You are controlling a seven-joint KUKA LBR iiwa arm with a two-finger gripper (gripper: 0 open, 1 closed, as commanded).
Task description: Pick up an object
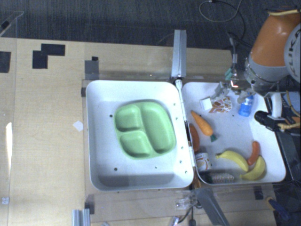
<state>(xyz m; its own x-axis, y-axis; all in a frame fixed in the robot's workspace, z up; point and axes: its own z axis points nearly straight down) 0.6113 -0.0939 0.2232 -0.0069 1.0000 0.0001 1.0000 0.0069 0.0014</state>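
Observation:
My gripper (229, 89) hangs over the back of the right bin (277, 173), below the arm's orange band. Just under it lies a red and white snack packet (220, 106), with a small white block (206, 103) to its left and a blue bottle (245, 107) to its right. An orange carrot (202, 124) lies mid-bin. Two yellow bananas (235, 158) (256, 169) and a red sausage (254, 152) lie near the front right. I see nothing held in the gripper.
The left bin (99, 173) holds a green divided plate (143, 128). A brown item (194, 138) and a small can (202, 161) sit along the right bin's left wall. A dark brush (221, 177) lies at its front. A metal divider (179, 55) stands between the bins.

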